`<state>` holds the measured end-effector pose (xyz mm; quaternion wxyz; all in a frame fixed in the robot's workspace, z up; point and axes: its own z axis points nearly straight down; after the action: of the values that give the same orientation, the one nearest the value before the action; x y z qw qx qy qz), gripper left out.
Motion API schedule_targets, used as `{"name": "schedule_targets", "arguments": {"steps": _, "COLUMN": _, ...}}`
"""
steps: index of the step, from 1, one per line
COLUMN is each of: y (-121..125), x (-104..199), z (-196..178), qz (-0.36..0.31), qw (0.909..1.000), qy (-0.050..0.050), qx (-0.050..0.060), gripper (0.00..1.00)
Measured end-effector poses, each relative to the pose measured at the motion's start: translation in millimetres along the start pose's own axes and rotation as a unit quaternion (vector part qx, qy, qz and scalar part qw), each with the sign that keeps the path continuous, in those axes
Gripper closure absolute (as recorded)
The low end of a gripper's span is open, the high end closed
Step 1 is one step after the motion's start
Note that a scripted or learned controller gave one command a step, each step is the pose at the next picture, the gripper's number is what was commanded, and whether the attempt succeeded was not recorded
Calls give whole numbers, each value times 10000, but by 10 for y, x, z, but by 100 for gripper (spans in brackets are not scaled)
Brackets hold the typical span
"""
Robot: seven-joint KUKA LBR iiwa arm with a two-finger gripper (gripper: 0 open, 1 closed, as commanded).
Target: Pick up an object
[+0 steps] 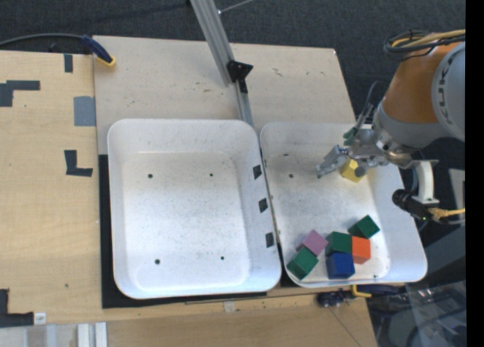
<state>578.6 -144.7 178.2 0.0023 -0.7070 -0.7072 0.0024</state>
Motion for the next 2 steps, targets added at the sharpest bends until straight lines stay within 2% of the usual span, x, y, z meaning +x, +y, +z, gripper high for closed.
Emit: {"name": "schedule_targets", "arguments": {"steps": 2, "y": -84, "x": -34, "z": 888, "qz": -6, "qw": 10000, "qy": -1, "qx": -12, "gripper": 0}}
